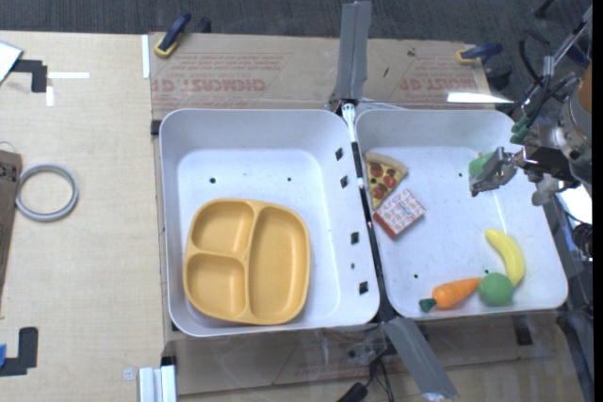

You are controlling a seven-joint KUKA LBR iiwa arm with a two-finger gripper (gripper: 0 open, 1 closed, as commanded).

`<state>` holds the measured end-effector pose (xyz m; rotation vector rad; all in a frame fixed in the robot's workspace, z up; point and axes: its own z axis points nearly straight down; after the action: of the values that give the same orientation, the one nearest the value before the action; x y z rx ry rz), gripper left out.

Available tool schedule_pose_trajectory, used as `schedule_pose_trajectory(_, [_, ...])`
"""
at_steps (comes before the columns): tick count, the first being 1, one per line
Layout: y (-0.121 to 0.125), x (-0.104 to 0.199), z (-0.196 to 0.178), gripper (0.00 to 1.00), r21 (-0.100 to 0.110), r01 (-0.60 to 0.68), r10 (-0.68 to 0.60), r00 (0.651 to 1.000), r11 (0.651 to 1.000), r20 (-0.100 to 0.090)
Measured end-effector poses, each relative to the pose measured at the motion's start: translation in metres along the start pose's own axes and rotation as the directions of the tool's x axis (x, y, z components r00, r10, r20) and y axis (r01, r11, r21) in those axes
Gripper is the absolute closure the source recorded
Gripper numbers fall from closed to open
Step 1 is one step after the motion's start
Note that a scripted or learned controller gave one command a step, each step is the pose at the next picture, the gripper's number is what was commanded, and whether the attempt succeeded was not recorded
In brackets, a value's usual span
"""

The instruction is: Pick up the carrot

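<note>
The carrot (454, 293), orange with a small green tip, lies near the front edge of the right bin (443, 146), pointing left. My gripper (492, 176) hangs over the bin's right side, well behind the carrot and apart from it. A small green thing (483, 164) shows right at the gripper, and I cannot tell whether it is held.
A green ball (497, 288) touches the carrot's right end, with a banana (507, 254) just behind it. A pizza slice (384, 176) and a red-and-white box (399, 211) lie at the bin's left. The left bin (188, 146) holds a yellow divided plate (250, 261).
</note>
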<state>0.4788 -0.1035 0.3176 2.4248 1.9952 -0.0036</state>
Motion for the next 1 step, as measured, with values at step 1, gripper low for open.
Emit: schedule_pose_trajectory(1, [-0.0019, 0.0106, 0.1640, 0.00, 0.002, 0.236, -0.236, 0.972, 0.972, -0.003])
